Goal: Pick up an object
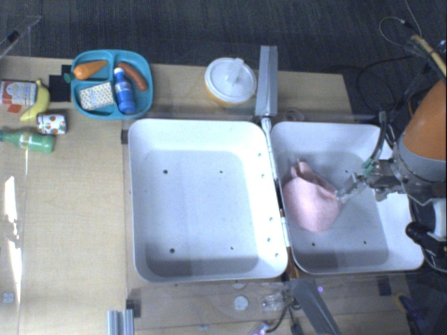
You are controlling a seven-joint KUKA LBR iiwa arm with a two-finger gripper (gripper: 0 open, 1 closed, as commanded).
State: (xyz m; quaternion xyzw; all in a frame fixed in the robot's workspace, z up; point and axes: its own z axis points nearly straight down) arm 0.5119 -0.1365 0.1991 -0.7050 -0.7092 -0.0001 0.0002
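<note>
A: What sits nearest the camera?

B: The near edge of the desk (70,271), bare wood on the left; just beyond it the front rims of two white bins side by side, touching along a central divider.

A: And inside them?

B: The left bin (199,197) shows just its white floor; the right bin (363,246) holds a pink cloth (311,201), crumpled, lying in the bin's left half close to the divider.

A: Where is the arm?

B: It reaches in from the right, grey with an orange band (427,128); the end effector (347,190) is low over the right bin, its tip at the cloth's right edge, touching or nearly so.

A: Is it pinching the cloth?

B: I cannot tell; the fingers are too small and blurred to say whether they are spread or pressed together, and no cloth is plainly seen between them.

A: Farther back?

B: Behind the bins, a white lidded cup (230,80) on the desk; at far left a blue divided tray (143,93) with toy food and a blue bottle; beside it a banana (36,102), a small can (52,123) and a green bottle (29,141).
</note>
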